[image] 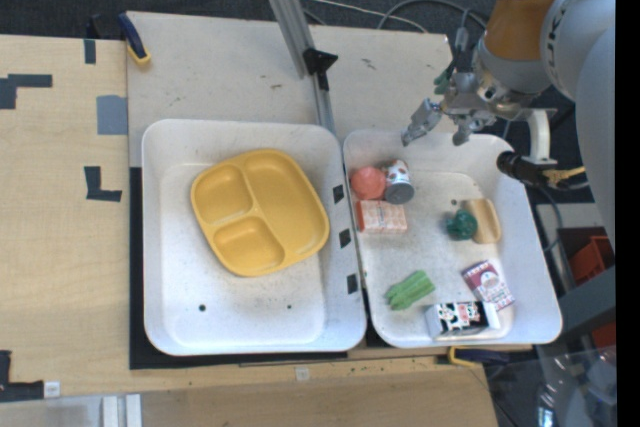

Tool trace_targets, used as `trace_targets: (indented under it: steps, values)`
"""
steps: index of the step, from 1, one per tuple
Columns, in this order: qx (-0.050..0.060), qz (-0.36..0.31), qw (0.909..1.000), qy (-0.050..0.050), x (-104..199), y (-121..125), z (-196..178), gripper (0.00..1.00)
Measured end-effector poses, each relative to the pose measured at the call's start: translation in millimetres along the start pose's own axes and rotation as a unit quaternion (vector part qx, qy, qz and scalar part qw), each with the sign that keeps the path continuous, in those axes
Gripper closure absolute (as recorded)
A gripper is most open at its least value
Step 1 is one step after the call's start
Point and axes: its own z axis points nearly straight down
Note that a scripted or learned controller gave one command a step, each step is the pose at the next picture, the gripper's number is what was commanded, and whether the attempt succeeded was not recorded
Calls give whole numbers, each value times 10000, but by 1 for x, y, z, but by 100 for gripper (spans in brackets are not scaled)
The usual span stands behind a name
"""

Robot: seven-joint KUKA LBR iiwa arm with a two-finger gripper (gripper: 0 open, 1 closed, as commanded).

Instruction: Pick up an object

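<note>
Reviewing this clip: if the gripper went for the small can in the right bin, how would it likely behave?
The small can seems to lie on its side, so a nudge would probably roll it. Its rounded metal wall may slip between fingers. It rests against the red ball and close to the orange box, likely crowding a grasp.

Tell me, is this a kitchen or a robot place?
Probably a robot lab. A grey arm reaches over two white bins on a workbench, cables trail across the floor, and the food is toy stuff like a yellow tray.
</note>
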Motion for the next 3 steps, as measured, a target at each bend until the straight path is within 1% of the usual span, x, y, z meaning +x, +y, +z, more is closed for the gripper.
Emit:
trace_targets:
  steps: [1, 2, 3]
  values:
    - [1, 1, 10000, -2, 0, 0, 0, 0]
    - [18, 1, 10000, -3, 5, -1, 44, 0]
    - [28, 1, 10000, -1, 8, -2, 109, 0]
